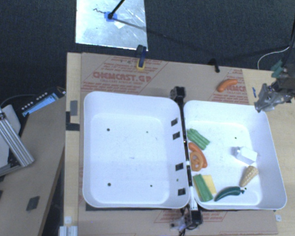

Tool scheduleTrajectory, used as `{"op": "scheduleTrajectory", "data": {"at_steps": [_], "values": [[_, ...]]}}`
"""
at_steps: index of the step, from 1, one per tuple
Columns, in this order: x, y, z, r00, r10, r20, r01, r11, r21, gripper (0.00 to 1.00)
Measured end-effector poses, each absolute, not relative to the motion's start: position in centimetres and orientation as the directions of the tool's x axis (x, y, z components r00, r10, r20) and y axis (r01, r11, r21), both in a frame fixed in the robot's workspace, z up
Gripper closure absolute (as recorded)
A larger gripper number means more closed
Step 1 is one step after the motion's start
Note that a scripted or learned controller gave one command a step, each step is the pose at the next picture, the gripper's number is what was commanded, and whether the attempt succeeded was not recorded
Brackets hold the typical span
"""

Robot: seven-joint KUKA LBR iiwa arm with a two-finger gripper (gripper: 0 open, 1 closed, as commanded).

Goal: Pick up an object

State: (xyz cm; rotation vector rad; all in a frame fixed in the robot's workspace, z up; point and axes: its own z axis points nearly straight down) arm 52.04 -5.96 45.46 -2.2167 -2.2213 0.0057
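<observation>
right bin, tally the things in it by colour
Right bin:
green: 3 (ridged piece, block, pepper)
orange: 1 (pretzel shape)
yellow: 1 (slab)
white: 1 (block)
tan: 1 (cone)
Total: 7

An orange sausage lies outside on the bench, not counted.
</observation>
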Motion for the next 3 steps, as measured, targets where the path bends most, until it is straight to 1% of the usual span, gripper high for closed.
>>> {"op": "scheduleTrajectory", "data": {"at_steps": [1, 2, 3], "values": [[49.2, -14.0, 44.9, 0.007, 1.0, -0.003, 1.0, -0.007, 0.002, 1.0], [48.5, -21.0, 41.0, 0.006, 1.0, -0.003, 1.0, -0.006, -0.001, 1.0], [48.8, -13.9, 49.8, -0.011, 1.0, -0.002, 1.0, 0.011, 0.013, 1.0]]}}
